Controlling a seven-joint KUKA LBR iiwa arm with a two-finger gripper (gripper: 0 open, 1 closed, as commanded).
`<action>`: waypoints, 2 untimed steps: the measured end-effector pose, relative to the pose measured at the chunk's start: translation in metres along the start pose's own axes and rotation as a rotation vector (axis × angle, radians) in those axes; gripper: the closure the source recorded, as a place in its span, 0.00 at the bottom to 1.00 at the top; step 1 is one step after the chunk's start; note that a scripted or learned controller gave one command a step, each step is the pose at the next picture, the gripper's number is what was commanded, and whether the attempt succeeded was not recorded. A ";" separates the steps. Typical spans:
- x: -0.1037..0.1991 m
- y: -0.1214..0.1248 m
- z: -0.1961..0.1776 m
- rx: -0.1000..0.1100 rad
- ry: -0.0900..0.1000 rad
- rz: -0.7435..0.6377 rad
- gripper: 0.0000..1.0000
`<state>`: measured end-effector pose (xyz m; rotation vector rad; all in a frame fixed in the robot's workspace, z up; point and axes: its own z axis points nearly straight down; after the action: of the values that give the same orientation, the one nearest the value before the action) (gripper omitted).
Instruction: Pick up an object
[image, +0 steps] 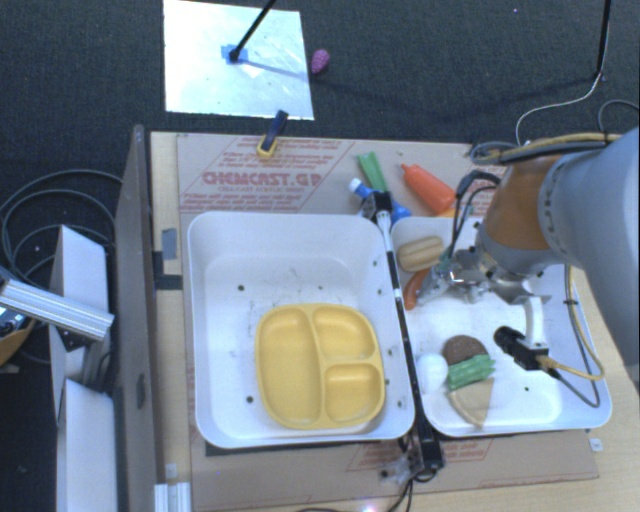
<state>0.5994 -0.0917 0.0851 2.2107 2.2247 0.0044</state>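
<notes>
pincer (440, 285) is down in the right bin (570, 405) near the tan bun (419, 252), can't tell its state, yellow tray (320, 365) sits in the left bin (225, 300)

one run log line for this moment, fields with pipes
arm over right bin | gripper low by bun | grasp unclear | yellow tray in left bin

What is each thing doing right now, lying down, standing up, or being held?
Yellow tray: lying flat in the left bin.
Bun: lying in the right bin, by the gripper.
White ball: resting against the divider.
Carrot: lying outside the bins.
</notes>
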 end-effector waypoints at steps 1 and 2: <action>0.009 -0.068 0.001 0.011 0.003 0.006 0.00; -0.010 0.030 0.000 -0.003 -0.001 0.001 0.00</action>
<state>0.6299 -0.1018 0.0854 2.2095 2.2222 0.0066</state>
